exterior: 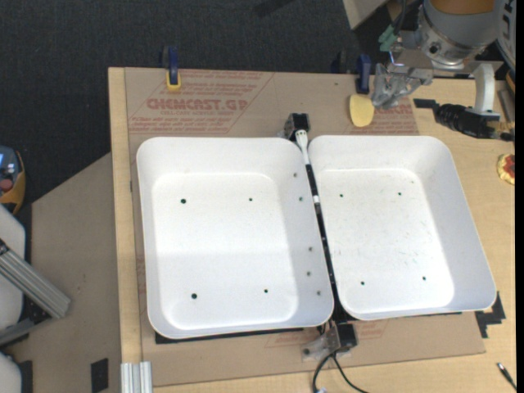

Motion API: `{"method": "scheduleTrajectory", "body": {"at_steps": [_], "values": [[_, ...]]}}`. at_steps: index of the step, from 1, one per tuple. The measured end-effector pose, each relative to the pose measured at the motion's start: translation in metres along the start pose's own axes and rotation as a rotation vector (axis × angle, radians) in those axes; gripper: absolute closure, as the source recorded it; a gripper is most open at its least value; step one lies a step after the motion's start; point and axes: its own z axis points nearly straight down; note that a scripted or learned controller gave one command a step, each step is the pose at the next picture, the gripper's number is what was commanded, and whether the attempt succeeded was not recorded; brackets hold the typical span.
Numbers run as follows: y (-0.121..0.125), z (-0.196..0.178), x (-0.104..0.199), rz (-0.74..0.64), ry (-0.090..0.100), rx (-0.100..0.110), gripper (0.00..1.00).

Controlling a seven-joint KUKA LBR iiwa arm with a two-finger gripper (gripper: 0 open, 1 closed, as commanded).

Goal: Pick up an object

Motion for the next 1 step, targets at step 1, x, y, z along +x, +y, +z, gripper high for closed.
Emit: {"method": "scheduleTrajectory", "body": {"at_steps": [1], "values": [[-0.0036,0.0647,0.1158,-0.015,0.009,0.016,1.00]]}}
